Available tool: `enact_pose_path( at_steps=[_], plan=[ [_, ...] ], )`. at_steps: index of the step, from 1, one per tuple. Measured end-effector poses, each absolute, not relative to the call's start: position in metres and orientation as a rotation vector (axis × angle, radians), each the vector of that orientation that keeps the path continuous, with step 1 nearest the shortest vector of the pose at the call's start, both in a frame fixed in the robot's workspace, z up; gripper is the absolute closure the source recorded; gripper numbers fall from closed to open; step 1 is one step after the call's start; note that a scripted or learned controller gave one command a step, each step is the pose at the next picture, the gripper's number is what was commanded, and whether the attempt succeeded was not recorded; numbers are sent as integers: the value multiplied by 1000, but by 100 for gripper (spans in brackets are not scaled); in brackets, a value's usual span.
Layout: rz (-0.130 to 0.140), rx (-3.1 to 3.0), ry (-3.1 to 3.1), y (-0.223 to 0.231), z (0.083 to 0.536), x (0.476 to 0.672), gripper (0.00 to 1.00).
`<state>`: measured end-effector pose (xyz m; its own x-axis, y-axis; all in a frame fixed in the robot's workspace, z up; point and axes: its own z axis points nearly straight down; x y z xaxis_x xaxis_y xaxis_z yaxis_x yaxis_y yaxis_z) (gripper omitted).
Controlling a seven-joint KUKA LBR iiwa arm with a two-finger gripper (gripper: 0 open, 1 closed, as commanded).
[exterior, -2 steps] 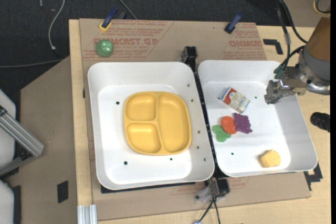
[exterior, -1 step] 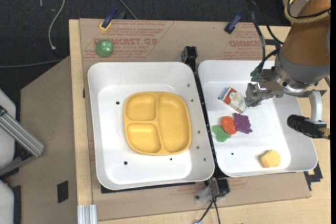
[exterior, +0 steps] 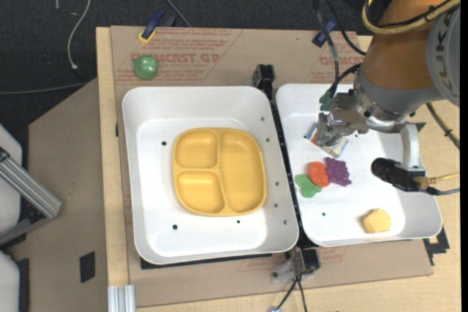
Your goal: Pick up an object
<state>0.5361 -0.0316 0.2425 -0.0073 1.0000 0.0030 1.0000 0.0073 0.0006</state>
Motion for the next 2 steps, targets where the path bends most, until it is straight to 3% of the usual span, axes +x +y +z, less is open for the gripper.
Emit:
enact_pose_path(
  at_steps=[2],
  plan=[
    [3, -2211, -2224, 81, 227, 525, 100]
  ],
)
